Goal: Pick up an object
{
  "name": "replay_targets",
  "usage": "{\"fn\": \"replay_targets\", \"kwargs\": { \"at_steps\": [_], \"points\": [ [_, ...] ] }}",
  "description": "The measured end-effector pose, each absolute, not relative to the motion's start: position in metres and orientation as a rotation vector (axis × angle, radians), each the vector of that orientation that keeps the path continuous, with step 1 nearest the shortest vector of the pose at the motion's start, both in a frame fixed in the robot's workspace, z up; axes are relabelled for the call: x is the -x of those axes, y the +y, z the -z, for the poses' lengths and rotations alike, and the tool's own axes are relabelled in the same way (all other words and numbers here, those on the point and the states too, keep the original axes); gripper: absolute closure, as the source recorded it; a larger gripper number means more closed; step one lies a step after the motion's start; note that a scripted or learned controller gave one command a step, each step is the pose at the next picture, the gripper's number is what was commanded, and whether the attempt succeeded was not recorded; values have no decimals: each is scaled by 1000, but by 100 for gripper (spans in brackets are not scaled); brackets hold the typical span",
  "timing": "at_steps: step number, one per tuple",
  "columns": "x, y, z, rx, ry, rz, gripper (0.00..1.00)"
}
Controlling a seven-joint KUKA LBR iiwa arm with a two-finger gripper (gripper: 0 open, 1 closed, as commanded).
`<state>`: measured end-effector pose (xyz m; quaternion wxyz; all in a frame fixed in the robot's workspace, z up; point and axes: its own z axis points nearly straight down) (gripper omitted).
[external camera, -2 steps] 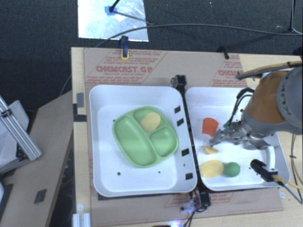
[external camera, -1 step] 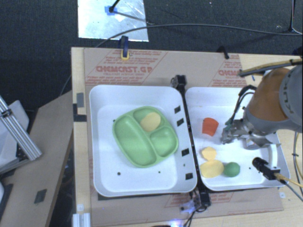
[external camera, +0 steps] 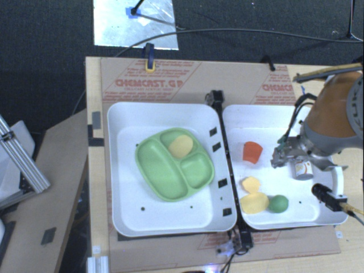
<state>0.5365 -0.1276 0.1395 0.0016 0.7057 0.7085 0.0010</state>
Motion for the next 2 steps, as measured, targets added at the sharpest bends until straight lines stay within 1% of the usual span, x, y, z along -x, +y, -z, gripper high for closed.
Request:
{"fn": "replay_targets", "kwargs": {
  "at_steps": [1,2],
  "points": [
    [-544,-119,-197,-2211,2223,-8,100],
    [-546,-119,-244,-2212,2222,-6,100]
  ]
}}
